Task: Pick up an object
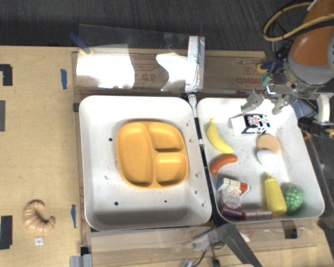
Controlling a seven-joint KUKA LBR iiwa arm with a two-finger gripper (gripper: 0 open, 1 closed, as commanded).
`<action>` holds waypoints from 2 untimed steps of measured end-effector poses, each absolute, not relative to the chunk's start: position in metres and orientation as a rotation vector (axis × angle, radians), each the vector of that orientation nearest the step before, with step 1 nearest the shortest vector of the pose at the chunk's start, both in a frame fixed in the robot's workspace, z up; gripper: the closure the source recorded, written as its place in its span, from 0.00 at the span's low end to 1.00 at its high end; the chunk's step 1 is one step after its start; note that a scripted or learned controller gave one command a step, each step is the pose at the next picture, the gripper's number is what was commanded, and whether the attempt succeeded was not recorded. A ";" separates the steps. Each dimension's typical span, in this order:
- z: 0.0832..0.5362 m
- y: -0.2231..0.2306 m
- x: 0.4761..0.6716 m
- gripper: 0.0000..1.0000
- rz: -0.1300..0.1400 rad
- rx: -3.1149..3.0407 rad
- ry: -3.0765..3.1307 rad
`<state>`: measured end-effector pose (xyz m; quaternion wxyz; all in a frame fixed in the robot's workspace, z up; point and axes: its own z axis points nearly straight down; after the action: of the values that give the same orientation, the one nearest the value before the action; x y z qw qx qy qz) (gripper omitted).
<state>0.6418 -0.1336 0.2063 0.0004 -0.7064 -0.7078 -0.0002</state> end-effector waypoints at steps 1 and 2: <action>0.101 -0.149 0.620 0.00 -0.008 -2.146 -2.306; 0.087 -0.176 0.602 0.00 -0.003 -1.952 -2.464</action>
<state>0.6016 -0.1764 0.0869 -0.0011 -0.6210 -0.7838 -0.0009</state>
